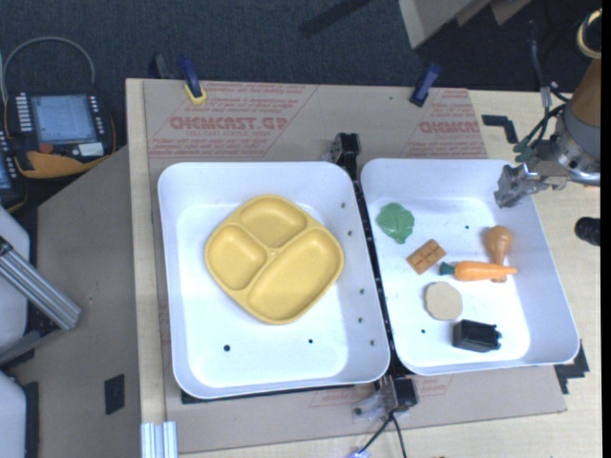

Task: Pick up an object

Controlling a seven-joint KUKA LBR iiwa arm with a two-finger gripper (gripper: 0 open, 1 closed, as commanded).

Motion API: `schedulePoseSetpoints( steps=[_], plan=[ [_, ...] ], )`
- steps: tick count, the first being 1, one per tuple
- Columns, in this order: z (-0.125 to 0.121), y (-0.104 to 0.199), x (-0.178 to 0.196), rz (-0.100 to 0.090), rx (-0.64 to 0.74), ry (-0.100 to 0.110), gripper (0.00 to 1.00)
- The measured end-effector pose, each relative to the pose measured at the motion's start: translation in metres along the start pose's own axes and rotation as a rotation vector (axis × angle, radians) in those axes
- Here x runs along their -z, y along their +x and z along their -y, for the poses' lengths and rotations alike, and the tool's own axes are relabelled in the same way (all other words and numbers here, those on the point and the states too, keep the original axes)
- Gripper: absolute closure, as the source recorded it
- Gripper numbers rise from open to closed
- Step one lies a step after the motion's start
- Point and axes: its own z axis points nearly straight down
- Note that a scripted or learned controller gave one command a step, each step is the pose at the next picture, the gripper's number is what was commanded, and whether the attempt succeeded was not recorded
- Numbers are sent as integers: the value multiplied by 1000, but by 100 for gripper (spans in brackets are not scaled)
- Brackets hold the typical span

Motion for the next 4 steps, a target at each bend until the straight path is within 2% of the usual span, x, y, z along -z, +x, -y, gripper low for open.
schedulePoseSetpoints(
  steps=[1, 2, 4],
  plan=[
    [-2, -1, 53, 1, 0, -2, 100],
    [1, 45, 41, -5, 3, 8, 100],
    [8, 158, 15, -5, 5, 10, 100]
  ],
)
